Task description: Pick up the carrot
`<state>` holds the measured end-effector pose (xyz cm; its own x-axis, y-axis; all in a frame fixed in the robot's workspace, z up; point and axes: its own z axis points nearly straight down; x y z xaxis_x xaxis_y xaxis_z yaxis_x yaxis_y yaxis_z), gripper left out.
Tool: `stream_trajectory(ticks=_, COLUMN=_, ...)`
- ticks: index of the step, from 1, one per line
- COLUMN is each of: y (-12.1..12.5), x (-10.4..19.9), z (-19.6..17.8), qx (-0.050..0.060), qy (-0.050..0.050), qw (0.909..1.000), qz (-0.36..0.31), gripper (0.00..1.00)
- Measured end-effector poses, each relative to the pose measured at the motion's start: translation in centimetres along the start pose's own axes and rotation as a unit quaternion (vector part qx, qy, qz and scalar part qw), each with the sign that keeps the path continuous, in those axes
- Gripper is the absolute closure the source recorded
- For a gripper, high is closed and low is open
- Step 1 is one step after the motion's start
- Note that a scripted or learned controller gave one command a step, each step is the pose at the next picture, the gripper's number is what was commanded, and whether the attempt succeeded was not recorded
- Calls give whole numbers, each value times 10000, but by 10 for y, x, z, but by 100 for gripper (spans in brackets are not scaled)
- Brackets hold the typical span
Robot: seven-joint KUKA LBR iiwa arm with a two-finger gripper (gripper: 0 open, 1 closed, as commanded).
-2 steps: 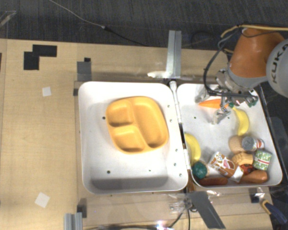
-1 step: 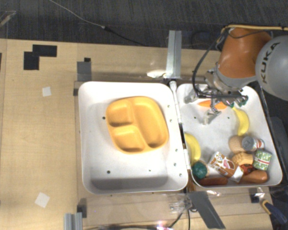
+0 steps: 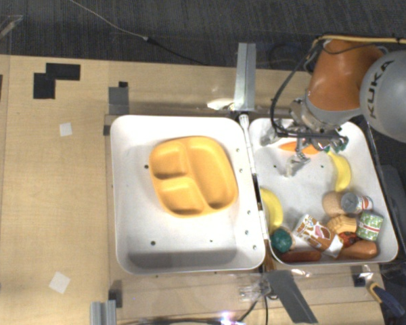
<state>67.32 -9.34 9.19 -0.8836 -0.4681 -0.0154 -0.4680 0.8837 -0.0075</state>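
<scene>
Looking down on the bench, I have the arm reaching in from the right, orange band over the far end of the right bin. The gripper hangs low over that bin's far half, pointing down at the white floor. The carrot lies right there: a small orange shape on the bin floor, showing on both sides of the gripper, one bit poking out toward the left bin and another toward the arm's side. I can see orange close against the gripper, but I cannot tell whether the carrot sits between its fingers or just behind them, and I cannot tell whether the gripper is spread or closed from this angle.

Just beside the gripper, on the arm's side and a little nearer the camera, lies a yellow banana. Further toward the near edge of the bin sits a cluster: a small can, a green-labelled can, a snack packet, a dark green ball, with a yellow lemon-like piece against the dividing wall. Well away, across the divider, the left bin holds a yellow sectioned plate.
</scene>
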Motion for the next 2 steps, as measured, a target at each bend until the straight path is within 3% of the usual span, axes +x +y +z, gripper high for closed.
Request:
stream_trajectory(ticks=1, y=-14, x=14, z=3, qx=-72, qy=152, qw=9498, qz=3124, gripper=0)
stream_trajectory(ticks=2, y=9, x=5, z=3, qx=3, qy=111, qw=9514, qz=3077, gripper=0)
